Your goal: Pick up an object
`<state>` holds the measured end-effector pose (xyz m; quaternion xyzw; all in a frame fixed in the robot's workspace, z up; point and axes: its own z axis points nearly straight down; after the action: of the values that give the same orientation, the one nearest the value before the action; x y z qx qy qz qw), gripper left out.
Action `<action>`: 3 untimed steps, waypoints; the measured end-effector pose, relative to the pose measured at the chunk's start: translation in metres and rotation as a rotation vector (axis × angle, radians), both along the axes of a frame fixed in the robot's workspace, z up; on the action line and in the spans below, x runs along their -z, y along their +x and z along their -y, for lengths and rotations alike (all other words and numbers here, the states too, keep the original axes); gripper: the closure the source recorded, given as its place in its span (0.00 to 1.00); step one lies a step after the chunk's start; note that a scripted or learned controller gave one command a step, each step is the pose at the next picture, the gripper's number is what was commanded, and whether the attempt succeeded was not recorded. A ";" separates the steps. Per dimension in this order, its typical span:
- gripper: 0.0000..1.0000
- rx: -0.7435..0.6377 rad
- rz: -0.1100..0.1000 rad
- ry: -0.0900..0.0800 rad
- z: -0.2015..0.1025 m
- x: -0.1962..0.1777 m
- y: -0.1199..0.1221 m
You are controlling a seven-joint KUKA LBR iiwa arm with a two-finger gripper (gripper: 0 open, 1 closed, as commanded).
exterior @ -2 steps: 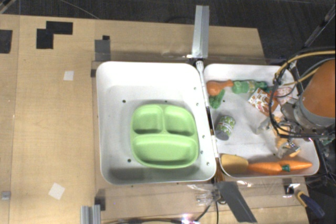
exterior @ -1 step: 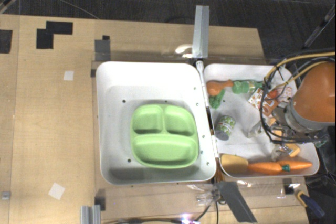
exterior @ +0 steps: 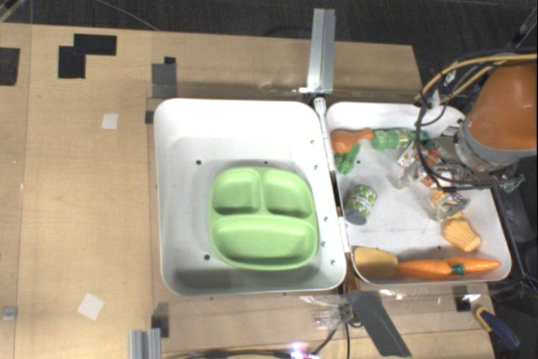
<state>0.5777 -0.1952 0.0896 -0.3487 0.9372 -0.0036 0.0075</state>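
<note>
The right bin (exterior: 395, 231) holds several small toys. An orange carrot (exterior: 445, 268) lies along its front wall beside a yellow wedge (exterior: 376, 260). A green-patterned can (exterior: 361, 203) sits near the bin's left side. At the back are an orange drumstick-shaped toy (exterior: 349, 138) and a green piece (exterior: 388, 139). A tan ridged piece (exterior: 461, 233) rests at the right. My gripper (exterior: 427, 181) hangs low over the right part of this bin, under the orange-banded wrist (exterior: 504, 109); its tips are tangled with cables and small items.
The left bin (exterior: 181, 181) holds a green divided tray (exterior: 263, 217). A metal post (exterior: 322, 50) stands behind the divider between the bins. Wooden bench surface stretches to the left.
</note>
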 end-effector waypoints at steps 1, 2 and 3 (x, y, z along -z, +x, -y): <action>0.00 -0.306 -0.009 -0.002 -0.011 -0.002 -0.082; 0.00 -0.513 0.003 -0.008 0.008 -0.001 -0.084; 1.00 -0.513 0.015 -0.010 0.005 -0.015 -0.080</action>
<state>0.4981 -0.2006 0.1043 -0.5751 0.8180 -0.0088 0.0133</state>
